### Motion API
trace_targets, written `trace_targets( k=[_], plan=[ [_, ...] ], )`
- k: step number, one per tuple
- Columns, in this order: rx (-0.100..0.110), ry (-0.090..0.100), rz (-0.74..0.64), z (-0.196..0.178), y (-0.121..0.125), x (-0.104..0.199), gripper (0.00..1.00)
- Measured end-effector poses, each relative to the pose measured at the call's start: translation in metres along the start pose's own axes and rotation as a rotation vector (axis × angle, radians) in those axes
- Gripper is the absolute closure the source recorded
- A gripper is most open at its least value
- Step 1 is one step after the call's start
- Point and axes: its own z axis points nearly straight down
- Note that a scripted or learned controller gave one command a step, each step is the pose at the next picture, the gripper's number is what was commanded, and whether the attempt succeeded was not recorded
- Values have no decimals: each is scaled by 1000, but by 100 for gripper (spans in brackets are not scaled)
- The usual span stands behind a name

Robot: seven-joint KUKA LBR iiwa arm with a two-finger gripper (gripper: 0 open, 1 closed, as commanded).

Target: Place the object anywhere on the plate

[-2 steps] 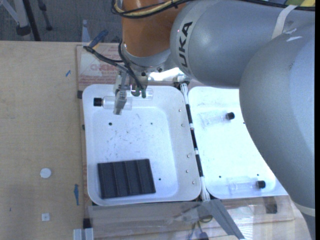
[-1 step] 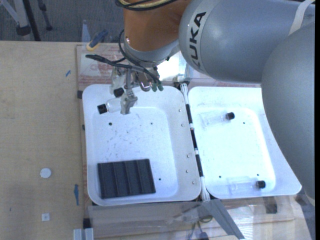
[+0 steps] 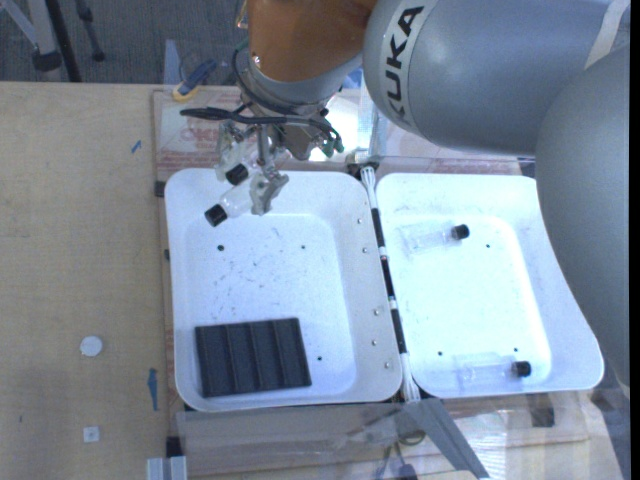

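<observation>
One clear vial (image 3: 226, 207) slants with its black cap pointing lower-left, beneath the jaws, whose state I cannot tell.

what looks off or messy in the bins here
Dark specks and scuffs are scattered across the floor of the left bin, above the black ridged plate. A clear vial with a black cap lies tilted on that bin's upper slope under the gripper. Nothing looks broken.

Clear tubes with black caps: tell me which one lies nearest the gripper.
The tube in the left bin's far corner, just beneath the gripper. The other two tubes lie in the right bin.
</observation>
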Motion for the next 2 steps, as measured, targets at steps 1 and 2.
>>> trace_targets(
  k=[1,2],
  plan=[
    [-3,6,-393,31,0,1,100],
    [-1,6,3,29,-9,6,100]
  ],
)
